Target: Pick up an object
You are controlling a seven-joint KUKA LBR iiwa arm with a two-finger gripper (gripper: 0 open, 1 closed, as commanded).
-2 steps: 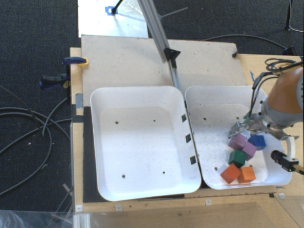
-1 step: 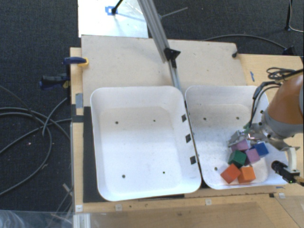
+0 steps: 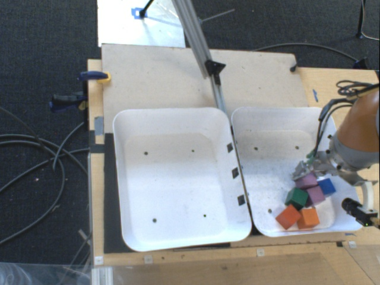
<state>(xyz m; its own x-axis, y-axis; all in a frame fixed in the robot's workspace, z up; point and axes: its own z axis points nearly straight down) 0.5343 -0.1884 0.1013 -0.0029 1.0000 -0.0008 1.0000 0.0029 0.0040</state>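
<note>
Dark carpet floor (image 3: pixel 41 28) with loose black cables (image 3: pixel 35 159) at 9 o'clock, wooden bench (image 3: pixel 154 79) center, white sheet (image 3: pixel 136 13) at 12.

White bins (image 3: pixel 178 129) hold green (image 3: pixel 297 197), purple (image 3: pixel 314 193), blue (image 3: pixel 327 187) and orange blocks (image 3: pixel 288 217).

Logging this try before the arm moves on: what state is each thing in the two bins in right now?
Gripper: low in the right bin, at the pile's top edge.
Purple block: next to the gripper, grip not visible.
Blue block: resting in the pile.
Green block: resting in the pile.
Two orange blocks: side by side near the front wall.
</note>
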